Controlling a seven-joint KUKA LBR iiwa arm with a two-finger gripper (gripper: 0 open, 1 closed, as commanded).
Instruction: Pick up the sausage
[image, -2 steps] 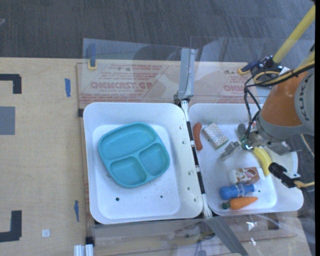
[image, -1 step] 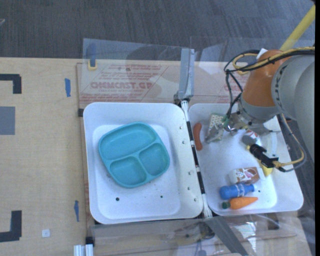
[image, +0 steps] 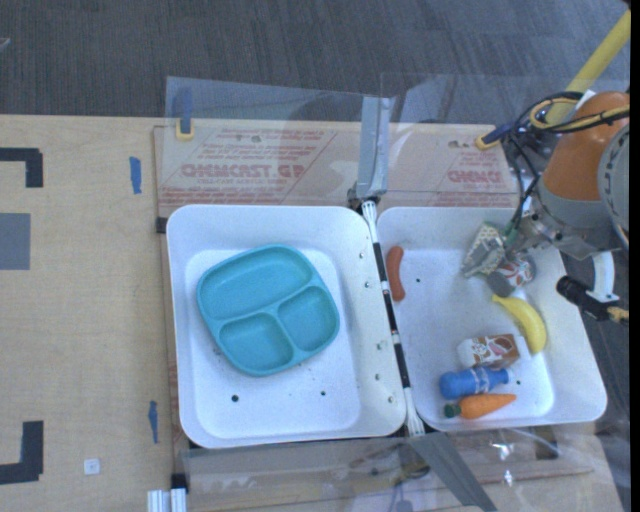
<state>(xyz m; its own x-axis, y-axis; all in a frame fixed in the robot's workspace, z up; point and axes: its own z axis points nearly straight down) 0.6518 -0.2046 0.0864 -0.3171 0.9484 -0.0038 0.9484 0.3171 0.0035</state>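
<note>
Wooden table, two white bins. Left bin: teal divided plate. Right bin: sausage by its left wall, banana, carrot, blue bottle. Gripper over the bin's top right, grip state cannot be told.

We find the scene evenly and brightly lit from overhead, with faint shadows. Mild glare marks the clear panels. Focus is soft throughout, fine detail smeared.

Sausage by R bin's left wall; end effector well apart.
</note>
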